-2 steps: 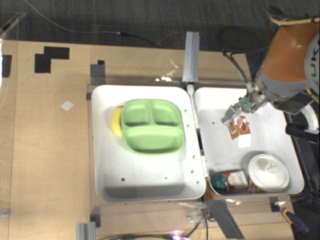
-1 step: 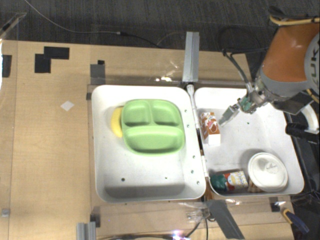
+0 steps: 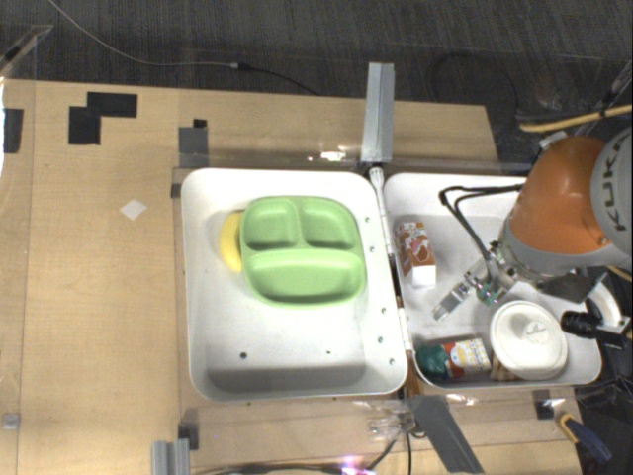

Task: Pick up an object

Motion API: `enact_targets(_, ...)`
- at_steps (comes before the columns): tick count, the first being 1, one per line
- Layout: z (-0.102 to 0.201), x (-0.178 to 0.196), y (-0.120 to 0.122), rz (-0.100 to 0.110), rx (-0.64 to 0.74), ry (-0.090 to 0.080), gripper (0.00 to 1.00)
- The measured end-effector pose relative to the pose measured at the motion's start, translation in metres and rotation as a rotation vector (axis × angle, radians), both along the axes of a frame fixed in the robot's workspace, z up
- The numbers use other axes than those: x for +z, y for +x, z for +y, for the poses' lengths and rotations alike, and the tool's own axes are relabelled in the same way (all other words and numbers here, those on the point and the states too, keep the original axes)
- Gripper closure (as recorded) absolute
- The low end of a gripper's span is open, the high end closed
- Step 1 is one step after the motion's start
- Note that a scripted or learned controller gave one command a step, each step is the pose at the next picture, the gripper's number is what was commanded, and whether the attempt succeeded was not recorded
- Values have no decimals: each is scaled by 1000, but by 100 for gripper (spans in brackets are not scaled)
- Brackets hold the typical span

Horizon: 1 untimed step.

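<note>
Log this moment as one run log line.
arm: over right bin | gripper: holding nothing visible | green tray: left bin

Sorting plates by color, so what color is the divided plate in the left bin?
Green, seen in the camera view: the divided plate.

the grey arm (image 3: pixel 608 191) bears part of a dark brand name on its side, at the picture's right edge, up and right of the pincer (image 3: pixel 450 303); only the letters "ku" read. printing on the small brown-and-white carton (image 3: pixel 414 247) is too small to read.
</note>
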<state>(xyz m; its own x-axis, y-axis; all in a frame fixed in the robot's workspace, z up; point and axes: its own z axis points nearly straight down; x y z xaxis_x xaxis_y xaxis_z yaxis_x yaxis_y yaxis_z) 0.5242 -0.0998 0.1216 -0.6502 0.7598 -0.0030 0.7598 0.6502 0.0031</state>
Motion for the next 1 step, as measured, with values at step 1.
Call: enact_targets(1, -9, 41, 26, -3, 42, -1, 0)
